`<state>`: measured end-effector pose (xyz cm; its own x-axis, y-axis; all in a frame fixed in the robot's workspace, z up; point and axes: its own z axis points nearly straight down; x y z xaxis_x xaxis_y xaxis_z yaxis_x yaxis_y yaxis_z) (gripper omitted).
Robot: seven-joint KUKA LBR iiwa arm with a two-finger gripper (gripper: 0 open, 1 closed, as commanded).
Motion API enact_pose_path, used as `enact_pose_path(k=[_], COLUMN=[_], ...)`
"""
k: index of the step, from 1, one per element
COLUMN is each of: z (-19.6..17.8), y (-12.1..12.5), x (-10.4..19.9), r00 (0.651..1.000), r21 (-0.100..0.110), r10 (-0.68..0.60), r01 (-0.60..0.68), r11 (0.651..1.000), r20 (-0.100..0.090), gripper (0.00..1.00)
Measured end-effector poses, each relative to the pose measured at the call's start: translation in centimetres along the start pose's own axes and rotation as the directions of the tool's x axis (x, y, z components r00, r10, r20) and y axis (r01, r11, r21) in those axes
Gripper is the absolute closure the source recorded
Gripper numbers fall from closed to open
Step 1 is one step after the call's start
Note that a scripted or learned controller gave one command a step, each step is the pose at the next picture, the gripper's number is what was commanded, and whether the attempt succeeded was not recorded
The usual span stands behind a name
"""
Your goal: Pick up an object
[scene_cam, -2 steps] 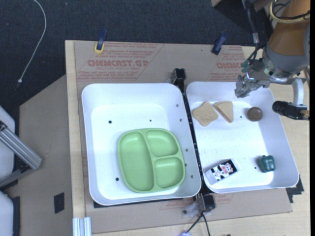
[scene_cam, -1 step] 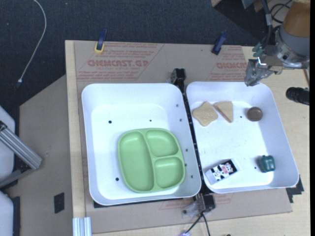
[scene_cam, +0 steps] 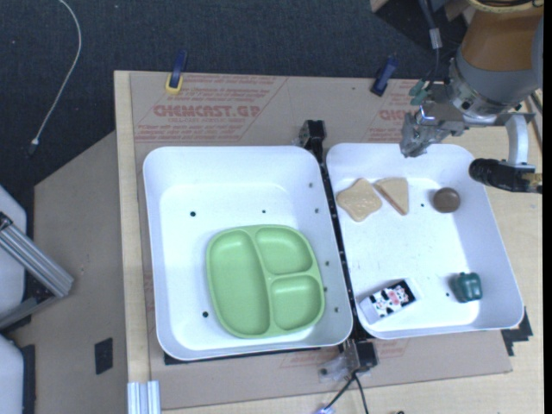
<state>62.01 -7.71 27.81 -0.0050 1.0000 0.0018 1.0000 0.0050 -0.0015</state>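
Note:
The right bin (scene_cam: 483, 231) holds a tan square cracker-like piece (scene_cam: 359, 201) and a tan wedge (scene_cam: 395, 194) touching it. A brown round object (scene_cam: 446, 200) lies to their right. A teal object (scene_cam: 467, 287) sits near the bin's right wall, and a small black-and-white packet (scene_cam: 388, 298) lies at the front. My gripper (scene_cam: 417, 143) hangs over the far edge of the right bin, behind the tan wedge and apart from every object. I see nothing held under it.
The left bin (scene_cam: 172, 188) contains a green three-compartment plate (scene_cam: 263, 279). A black clamp (scene_cam: 312, 133) sits between the bins at the back. Blue and yellow clips (scene_cam: 177, 72) pin the cardboard base. A black cylinder (scene_cam: 498, 174) juts in over the right bin's right rim.

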Motion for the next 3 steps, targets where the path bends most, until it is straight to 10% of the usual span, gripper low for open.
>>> enact_pose_path(k=[3], z=[3.9], y=[-4.8], x=[14.2], r00=[1.000], r21=[0.001], r10=[-0.001], r01=[0.001], r11=[1.000], r20=[0.000], gripper=[1.00])
